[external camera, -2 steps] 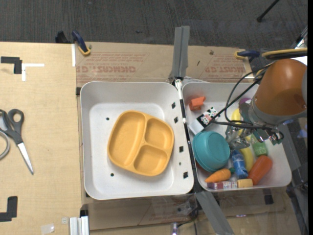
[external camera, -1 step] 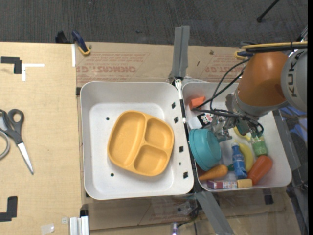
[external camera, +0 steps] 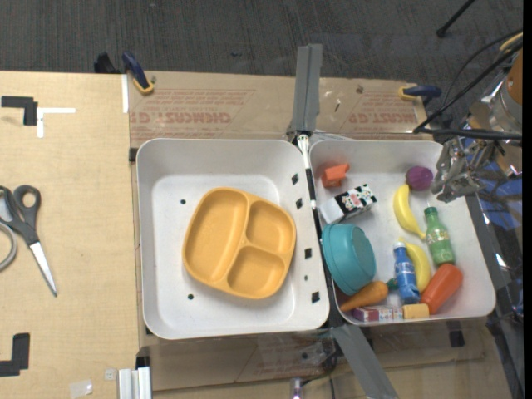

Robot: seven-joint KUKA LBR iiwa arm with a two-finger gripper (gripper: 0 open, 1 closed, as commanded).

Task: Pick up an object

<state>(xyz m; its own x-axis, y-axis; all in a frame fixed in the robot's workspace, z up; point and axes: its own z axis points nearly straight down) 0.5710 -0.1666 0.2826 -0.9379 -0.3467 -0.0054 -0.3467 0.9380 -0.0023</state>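
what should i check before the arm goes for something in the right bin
1. Pincer placed over the right bin: ok, at its upper right corner.
2. Pincer carrying nothing: cannot tell, too small to make out.
3. Nearest target free: ok, purple ball sits apart from the banana.
4. Green bottle easy to grasp: not ok, crowded by a second banana and orange carrot.
5. Teal bowl clear of the lower pile: not ok, it touches neighbours.
6. Yellow divided plate in the left bin: ok, out of the way.
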